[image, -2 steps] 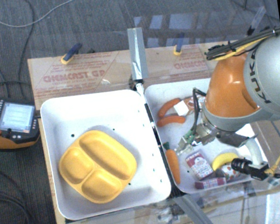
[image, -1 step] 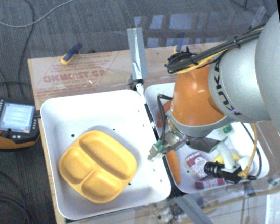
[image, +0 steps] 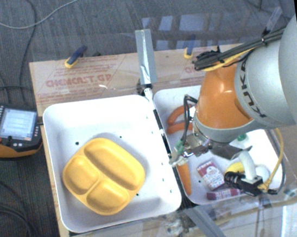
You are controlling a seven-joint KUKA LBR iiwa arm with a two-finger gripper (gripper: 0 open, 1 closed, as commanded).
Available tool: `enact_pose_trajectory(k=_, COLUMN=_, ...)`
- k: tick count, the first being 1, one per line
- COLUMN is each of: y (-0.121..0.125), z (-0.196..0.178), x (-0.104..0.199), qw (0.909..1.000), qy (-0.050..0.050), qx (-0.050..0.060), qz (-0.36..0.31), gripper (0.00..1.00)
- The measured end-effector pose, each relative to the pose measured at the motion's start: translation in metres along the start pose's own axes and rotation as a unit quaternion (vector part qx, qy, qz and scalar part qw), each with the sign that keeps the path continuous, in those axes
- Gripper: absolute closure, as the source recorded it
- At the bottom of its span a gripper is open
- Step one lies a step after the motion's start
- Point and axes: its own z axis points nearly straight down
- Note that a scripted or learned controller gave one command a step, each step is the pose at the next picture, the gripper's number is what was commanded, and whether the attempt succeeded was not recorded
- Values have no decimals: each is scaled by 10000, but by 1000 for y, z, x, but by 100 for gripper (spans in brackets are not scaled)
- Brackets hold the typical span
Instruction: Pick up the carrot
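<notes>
Camera view | hand (image: 179, 157) open-or-closed unclear, at right bin's (image: 261, 139) left wall | carrot (image: 184, 175) hugging that wall

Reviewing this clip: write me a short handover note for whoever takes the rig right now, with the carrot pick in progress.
Gripper: low at the right bin's left wall; I cannot tell whether it is open or shut.
Carrot: lying along that wall, just below the gripper, partly hidden by it.
Also in the right bin: a small red packet, a purple marker.
Left bin: a yellow divided tray.
Done: the arm is at the carrot.
Left: confirm a grasp, then lift.
</notes>
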Motion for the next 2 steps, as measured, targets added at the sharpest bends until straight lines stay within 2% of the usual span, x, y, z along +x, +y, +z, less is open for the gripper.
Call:
enact_pose_trajectory(k=1, y=20, z=1, x=42, qw=9985, qy=0, qx=18, qz=547, gripper=100)
enact_pose_trajectory(k=2, y=-1, z=0, x=0, qw=9999, qy=-15, qx=11, qz=158, gripper=100)
